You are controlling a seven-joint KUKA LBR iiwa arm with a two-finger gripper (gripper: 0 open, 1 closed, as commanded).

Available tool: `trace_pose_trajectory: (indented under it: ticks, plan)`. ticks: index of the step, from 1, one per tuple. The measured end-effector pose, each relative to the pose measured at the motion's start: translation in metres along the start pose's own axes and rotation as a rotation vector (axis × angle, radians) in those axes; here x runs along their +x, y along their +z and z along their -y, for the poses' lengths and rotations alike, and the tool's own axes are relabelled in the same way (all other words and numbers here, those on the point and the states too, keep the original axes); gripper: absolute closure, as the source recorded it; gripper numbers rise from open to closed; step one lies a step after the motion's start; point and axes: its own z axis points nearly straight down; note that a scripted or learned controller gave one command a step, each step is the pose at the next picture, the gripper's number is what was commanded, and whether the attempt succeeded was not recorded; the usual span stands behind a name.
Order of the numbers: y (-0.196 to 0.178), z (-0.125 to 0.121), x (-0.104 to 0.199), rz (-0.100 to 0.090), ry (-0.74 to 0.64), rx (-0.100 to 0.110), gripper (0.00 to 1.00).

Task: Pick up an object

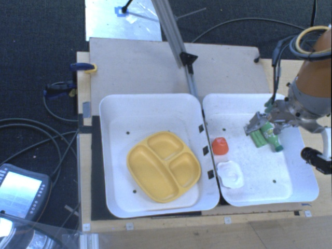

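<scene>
Hovering over green plastic bottle [267, 137] in rt bin [280, 191], metal claw [262, 124], grip state can't tell, glossy yellow sectioned plate [164, 165] lt.

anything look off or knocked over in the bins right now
Nothing looks spilled or broken. The yellow divided plate lies flat in the left bin. In the right bin, a green object lies on its side under the hand, with an orange-red object and a small white object near the divider.
</scene>
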Motion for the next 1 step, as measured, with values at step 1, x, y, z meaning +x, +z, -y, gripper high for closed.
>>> trace_pose_trajectory:
  ticks: [1]
  plan:
    - [-0.0002,-0.0002,-0.0001,0.0,0.002,-0.001,0.0]
